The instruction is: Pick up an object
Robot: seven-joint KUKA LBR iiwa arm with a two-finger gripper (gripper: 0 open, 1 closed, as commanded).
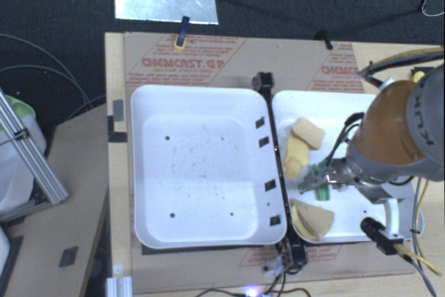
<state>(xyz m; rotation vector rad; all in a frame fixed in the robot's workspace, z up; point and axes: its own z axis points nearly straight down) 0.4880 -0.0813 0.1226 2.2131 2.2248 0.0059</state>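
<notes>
The claw (314,181) is reaching into the right bin (327,102) from the right, sitting low near the middle of that bin, and whether it is open or closed cannot be told from this slant. A small green object (322,191) is lying right at the claw's tip; whether it is being gripped is unclear. Just to the left of the claw, a yellow block (295,157) is resting close to the wall that the two bins share. Beyond it, toward the far edge of the counter (229,55), a tan rounded piece (308,132) is touching the yellow block's upper end. Toward the near edge, a pale wedge-shaped piece (312,220) is sitting in the right bin's near left corner. The arm (389,132), grey with its orange band, is covering much of the right bin's right half. The left bin (149,104) is lying beside it, their walls touching, occupying the counter's middle.
</notes>
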